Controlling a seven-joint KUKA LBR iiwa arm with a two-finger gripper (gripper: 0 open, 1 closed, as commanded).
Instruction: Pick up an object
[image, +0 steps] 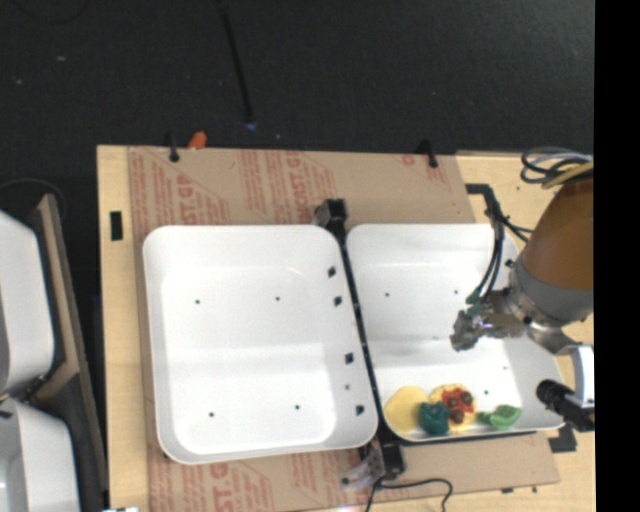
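Observation:
Along the front edge of the right bin (420, 250) lies a small cluster of objects: a pale yellow piece (403, 406), a teal piece (433, 419), a red and orange piece (457, 399) and a green piece (503, 415). My gripper (467, 331) hangs over the right half of that bin, a little behind and above the cluster. Its dark tip points to the left. The arm with its orange band (562, 240) comes in from the right and hides the bin's right rim.
The left bin (250, 340) sits beside the right one, with a black divider with clips (350, 320) between them. Both rest on a cardboard sheet (250, 185) over the bench. Cables (495, 250) run along the arm's wrist.

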